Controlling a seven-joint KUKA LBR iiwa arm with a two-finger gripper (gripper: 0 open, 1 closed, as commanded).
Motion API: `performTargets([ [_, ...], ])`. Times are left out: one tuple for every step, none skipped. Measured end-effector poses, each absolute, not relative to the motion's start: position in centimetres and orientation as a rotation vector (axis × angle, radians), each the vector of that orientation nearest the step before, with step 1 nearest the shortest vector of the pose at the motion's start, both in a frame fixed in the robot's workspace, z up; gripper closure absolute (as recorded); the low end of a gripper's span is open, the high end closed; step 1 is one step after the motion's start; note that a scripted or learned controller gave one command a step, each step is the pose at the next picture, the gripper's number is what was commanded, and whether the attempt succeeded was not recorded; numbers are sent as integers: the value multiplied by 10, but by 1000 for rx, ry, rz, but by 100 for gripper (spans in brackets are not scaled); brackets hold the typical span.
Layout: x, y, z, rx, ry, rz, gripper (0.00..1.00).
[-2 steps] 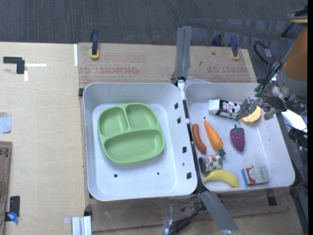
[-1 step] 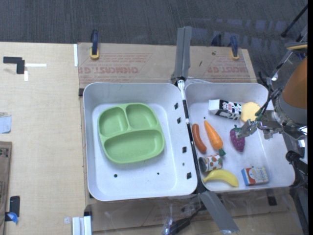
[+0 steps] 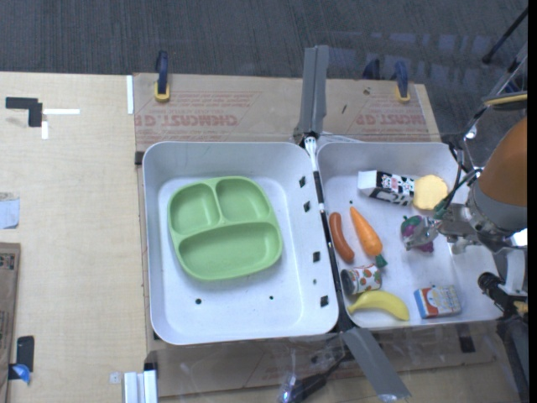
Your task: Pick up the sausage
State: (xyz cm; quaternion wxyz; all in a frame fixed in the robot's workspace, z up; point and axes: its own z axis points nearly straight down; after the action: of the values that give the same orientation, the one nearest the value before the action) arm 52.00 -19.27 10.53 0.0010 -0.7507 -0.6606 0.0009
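Observation:
The sausage [image 3: 340, 236] is a reddish-brown link lying lengthwise near the left wall of the right bin [image 3: 394, 159], close beside an orange carrot [image 3: 365, 232]. My gripper [image 3: 443, 227] reaches in from the right edge, at the bin's right side, well right of the sausage and carrot. Its tip sits against a small purple and green toy [image 3: 417, 232]. Nothing touches the sausage.
The right bin also holds a cow-print carton [image 3: 387, 186], a yellow round fruit [image 3: 430, 192], a small can [image 3: 361, 280], a banana [image 3: 379, 305] and a small box [image 3: 437, 300]. A green divided plate [image 3: 225, 227] lies in the left bin [image 3: 168, 309].

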Motion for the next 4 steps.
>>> performTargets([
  [577,-185,91,-2441,-1976,2,0],
  [577,-185,100,-2440,-1979,3,100],
  [594,-122,198,-2444,-1974,4,100],
  [559,-135,174,-2446,-1969,6,100],
])
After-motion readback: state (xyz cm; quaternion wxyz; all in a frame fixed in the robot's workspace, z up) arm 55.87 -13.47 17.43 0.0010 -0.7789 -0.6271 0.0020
